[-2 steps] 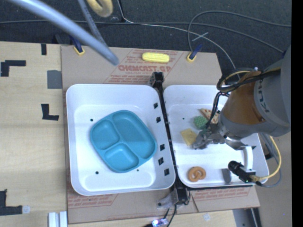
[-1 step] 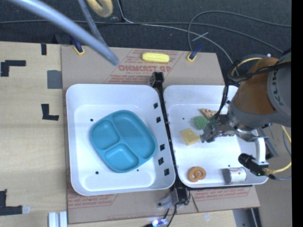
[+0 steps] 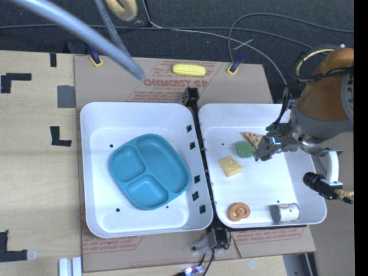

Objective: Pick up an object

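Right bin [image 3: 299,211]: green item [image 3: 245,149], yellow block [image 3: 230,167], pretzel [image 3: 238,211], grey-white cylinder [image 3: 284,213]. End effector [image 3: 265,150] hung just right of the green item; grip state could not be told. Left bin [image 3: 92,154]: blue divided tray [image 3: 148,171].

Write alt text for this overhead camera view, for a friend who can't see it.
A grey and orange robot arm reaches from the right, its gripper low over the right white bin beside a green toy, a yellow block, a pretzel and a small can. The left bin holds a blue divided plate.
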You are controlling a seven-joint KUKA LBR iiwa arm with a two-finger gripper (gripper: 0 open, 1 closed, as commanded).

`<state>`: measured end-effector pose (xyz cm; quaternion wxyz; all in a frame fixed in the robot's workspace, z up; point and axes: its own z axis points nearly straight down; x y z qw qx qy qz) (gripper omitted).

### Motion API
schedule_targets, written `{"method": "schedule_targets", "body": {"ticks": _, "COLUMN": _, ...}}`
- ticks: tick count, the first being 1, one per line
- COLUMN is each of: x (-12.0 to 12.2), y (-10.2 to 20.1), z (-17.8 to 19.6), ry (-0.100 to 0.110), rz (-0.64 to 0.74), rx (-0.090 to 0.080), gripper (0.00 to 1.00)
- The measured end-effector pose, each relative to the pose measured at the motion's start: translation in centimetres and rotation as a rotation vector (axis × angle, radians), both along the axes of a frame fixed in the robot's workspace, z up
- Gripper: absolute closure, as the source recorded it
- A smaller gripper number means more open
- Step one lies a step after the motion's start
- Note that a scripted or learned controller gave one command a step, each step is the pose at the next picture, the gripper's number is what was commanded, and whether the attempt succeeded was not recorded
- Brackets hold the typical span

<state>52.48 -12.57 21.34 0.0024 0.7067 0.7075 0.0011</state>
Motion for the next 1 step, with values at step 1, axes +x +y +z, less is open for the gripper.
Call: {"method": "schedule_targets", "body": {"ticks": 1, "x": 0.02, "y": 0.02, "z": 0.75, "ry": 0.005, "rz": 0.0, "rx": 0.002, "gripper": 1.0}}
